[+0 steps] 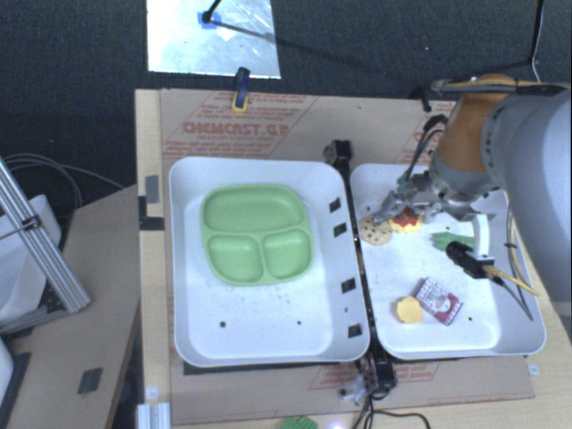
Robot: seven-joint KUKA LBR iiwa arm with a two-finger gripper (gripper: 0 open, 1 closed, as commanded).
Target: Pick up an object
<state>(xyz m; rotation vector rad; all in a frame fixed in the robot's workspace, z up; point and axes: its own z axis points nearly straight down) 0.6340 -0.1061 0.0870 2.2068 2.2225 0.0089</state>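
In the camera view, the gripper (399, 208) is lowered into the right bin (500, 329), in its far part near the wall next to the left bin (268, 320). It is placed just over a small red and yellow object (407, 223), which is judged to be the thing aimed at. Whether this object is grasped or released cannot be told, since that spot is blurred.

A round brown cookie (375, 233) lies just beside it and could be pushed. A green piece (450, 239) is near. A yellow disc (409, 310) and a red packet (439, 300) are well apart. A green divided plate (257, 233) is laid in the left bin, out of the way.
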